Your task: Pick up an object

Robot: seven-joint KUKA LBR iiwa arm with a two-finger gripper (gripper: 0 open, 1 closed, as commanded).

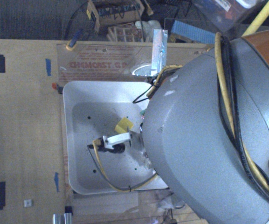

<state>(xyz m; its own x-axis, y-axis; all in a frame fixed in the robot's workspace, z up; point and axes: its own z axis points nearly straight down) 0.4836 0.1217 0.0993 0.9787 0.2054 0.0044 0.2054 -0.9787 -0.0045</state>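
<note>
A small yellow block [123, 124] shows in the middle of the white bin [78, 101], close against the wrist end of my arm. My gripper [135, 130] reaches down into this bin just right of the block, mostly hidden under the big grey arm body [204, 139]. Whether the block rests on the bin floor or sits at the gripper's tip cannot be made out.
The grey arm covers the right half of the view, including the second bin. Bare bin floor lies left of and below the block. A wooden bench top [22, 139] with blue tape marks lies left of the bin. Boxes and clutter [115, 13] stand behind the bench.
</note>
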